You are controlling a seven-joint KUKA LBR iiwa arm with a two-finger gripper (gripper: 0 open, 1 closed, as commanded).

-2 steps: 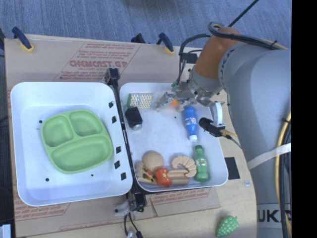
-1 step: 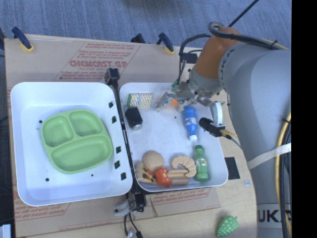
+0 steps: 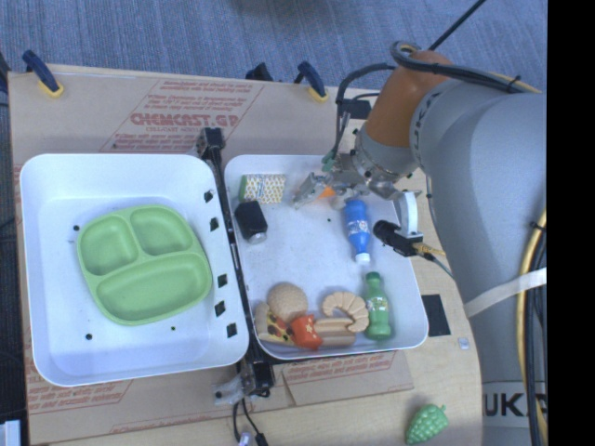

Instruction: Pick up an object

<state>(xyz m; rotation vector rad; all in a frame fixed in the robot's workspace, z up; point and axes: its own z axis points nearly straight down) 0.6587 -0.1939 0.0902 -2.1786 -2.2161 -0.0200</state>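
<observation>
The left bin (image 3: 56, 342) holds a green divided plate (image 3: 142, 263), lying flat near its middle with bare white floor around it on every side. Black clips (image 3: 221, 277) run down the seam where the two bins meet.

In the right bin (image 3: 409, 328), a black cylinder (image 3: 251, 221) lies close to the left wall, and a small green-and-white mesh item (image 3: 263, 189) sits in the upper left corner just above it. The middle of this bin's floor is open. Along the bottom edge lie a bun-like toy (image 3: 287, 299), a red and yellow toy (image 3: 293, 331), a croissant-like toy (image 3: 346, 310) and a green bottle (image 3: 377, 308) with its long axis running roughly up and down the view, cap toward the top.

The blue bottle (image 3: 357, 229) lies near the upper right of the bin, long axis nearly vertical in the view, white cap pointing toward the bottom edge. The gripper (image 3: 321, 191) hangs just above and left of the bottle's top end, near the bin's far wall, with something small and orange at its tip; whether its jaws are parted or closed cannot be told. The grey arm (image 3: 465, 156) reaches in from the right, orange band (image 3: 404, 91) uppermost, wrist bent down into the bin.

A green toy grape bunch (image 3: 426, 423) lies on the bench outside the bins, lower right.
</observation>
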